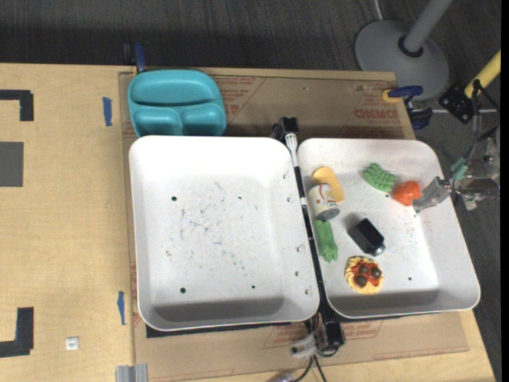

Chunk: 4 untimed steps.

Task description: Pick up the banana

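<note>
The banana (pixel 328 181) is a short yellow piece in the right bin (pixel 453 245), near its upper left corner. It lies against the top of a small can (pixel 324 205). My gripper (pixel 430 196) reaches in over the right rim of the same bin, well to the right of the banana. It sits just beside a red-orange toy (pixel 406 192). Nothing yellow shows at the gripper.
The right bin also holds a green bumpy toy (pixel 379 177), a green vegetable (pixel 326 242), a black block (pixel 367 235) and a small pizza toy (pixel 363 274). The left bin (pixel 215 229) adjoins it. A teal tray (pixel 176 102) stands behind the left bin.
</note>
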Each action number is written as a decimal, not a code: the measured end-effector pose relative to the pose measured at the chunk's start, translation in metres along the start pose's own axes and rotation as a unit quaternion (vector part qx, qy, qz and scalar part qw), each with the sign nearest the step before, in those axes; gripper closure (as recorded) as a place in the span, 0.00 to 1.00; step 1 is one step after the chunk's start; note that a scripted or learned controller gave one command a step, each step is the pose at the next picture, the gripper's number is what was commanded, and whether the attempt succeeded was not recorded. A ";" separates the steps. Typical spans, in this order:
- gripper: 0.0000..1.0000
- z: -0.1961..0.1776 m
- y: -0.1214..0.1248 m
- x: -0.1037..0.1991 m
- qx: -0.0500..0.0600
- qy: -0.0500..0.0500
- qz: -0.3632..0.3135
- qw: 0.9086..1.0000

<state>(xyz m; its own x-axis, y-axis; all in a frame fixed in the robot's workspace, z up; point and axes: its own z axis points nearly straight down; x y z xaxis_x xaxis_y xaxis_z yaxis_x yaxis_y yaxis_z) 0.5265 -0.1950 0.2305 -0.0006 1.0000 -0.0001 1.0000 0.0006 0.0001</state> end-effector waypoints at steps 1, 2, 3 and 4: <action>0.00 0.123 -0.028 0.078 0.000 0.000 -0.060 0.998; 0.00 0.145 -0.046 0.096 -0.001 0.000 -0.138 0.990; 1.00 0.134 -0.045 0.097 -0.003 0.000 -0.139 0.990; 1.00 0.125 -0.044 0.097 -0.004 0.000 -0.138 0.990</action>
<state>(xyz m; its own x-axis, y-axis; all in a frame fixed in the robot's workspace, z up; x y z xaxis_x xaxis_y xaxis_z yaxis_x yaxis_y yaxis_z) 0.4823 -0.0977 0.1060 -0.2744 0.9616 -0.0022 0.9616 0.2744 0.0087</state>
